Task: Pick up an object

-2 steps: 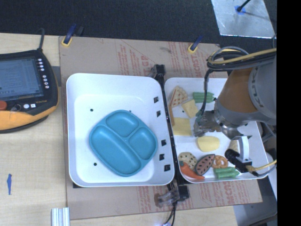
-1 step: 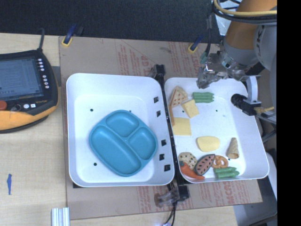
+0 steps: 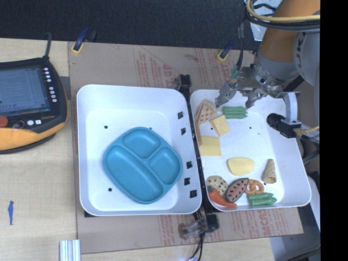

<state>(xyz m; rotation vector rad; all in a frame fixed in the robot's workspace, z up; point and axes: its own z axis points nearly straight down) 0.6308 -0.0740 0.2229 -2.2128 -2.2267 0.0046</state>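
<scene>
The grey arm with its orange band reaches in from the right, and its two-finger gripper (image 3: 237,97) hangs over the far end of the right-hand shallow white bin (image 3: 288,145). The fingers are spread wide, with nothing between them. Just below and between the tips lies a small green ridged plastic bean pod (image 3: 234,112), lying crosswise on the bin floor; from here I cannot tell whether the tips touch it.

Close beside the pod, towards the divider, sit a tan latticed cracker wedge (image 3: 205,113) and a pale yellow cheese block (image 3: 220,125), with a flat yellow square slice (image 3: 211,145) just nearer. Farther down the bin rests a smooth pale yellow rounded lump (image 3: 240,166), and near it a beige ridged cone (image 3: 269,171). Along the near wall crowd a speckled cookie (image 3: 215,182), an orange carrot-like piece (image 3: 222,199), a dark seeded slice with a red rim (image 3: 237,190), a brown pretzel (image 3: 253,187) and a second green pod (image 3: 261,199).

The left-hand white bin (image 3: 92,124) holds a glossy blue plastic plate with three compartments (image 3: 142,164). Off to the left on the wooden bench lies a black and orange control pendant with a screen (image 3: 27,107).
</scene>
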